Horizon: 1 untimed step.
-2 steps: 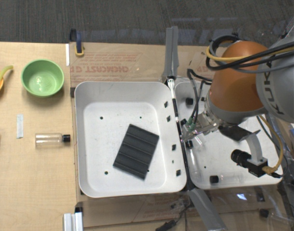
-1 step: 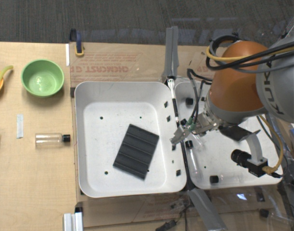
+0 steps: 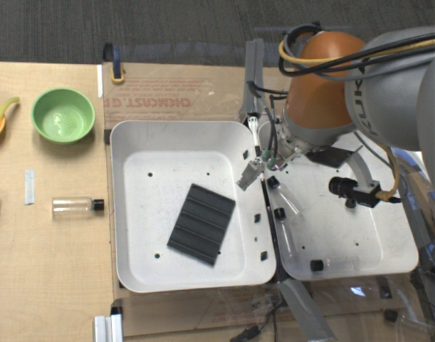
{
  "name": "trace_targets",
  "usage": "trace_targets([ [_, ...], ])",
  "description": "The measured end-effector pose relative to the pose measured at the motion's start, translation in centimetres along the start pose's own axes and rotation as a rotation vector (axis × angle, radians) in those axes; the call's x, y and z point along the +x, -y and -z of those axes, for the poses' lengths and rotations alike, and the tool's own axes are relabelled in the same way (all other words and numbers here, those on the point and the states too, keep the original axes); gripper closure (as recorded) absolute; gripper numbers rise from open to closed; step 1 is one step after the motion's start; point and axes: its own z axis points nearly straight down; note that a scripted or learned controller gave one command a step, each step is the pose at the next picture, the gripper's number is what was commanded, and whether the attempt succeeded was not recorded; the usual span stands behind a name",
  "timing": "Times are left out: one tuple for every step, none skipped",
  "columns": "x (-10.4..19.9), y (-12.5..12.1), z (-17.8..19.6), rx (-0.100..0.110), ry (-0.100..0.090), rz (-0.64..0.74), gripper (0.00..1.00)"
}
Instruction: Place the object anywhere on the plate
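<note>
Two shallow white bins side by side. Flat black ribbed rectangular plate [image 3: 201, 224] lying askew near the middle of the left bin [image 3: 124, 191], bare on top. Up and to the right of the plate, two-finger gripper [image 3: 263, 166] of the grey arm over the seam between the bins, apart from the plate; whether wide or narrow, impossible to tell. Further right of the plate, small black block [image 3: 316, 265] by the front wall of the right bin [image 3: 388, 248]. Well left of the plate, on the wooden bench [image 3: 46, 276], round green bowl [image 3: 63, 115] and clear plastic bottle with black cap [image 3: 76, 205].

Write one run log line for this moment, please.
arm: over the bins' divider | tool: near left bin's right wall | dark ridged plate: flat in left bin
</note>
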Motion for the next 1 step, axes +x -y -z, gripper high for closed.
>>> trace_targets([
  [-5.20, -6.90, 0.12, -0.003, 0.002, 0.258, 0.00],
])
